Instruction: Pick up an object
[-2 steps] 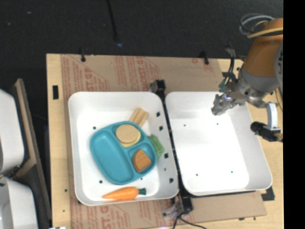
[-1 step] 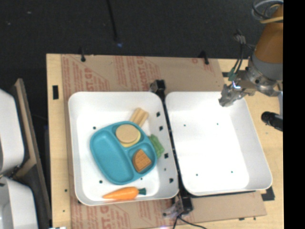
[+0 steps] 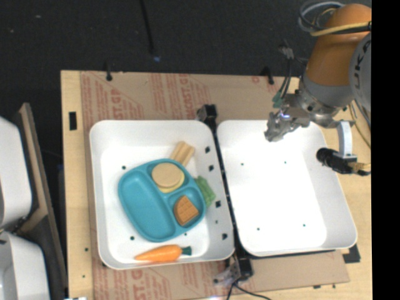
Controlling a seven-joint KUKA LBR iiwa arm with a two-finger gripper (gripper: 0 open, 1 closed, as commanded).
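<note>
Your arm [image 3: 334, 55] sits over the right bin's [image 3: 325, 230] far edge, gripper [image 3: 279, 128] hanging above bare white plastic. I can't tell how the claw is set, and nothing shows in it. Looks like the approach step, nothing picked yet.

Every candidate lies in the left bin [image 3: 103, 167]: a glossy teal compartment tray [image 3: 147, 208] in the middle, carrying a round tan biscuit [image 3: 169, 175] and a ridged brown toast piece [image 3: 186, 210]. A smooth orange carrot [image 3: 159, 253] lies along the near edge. Next you need to cross the divider leftward, then descend.
</note>
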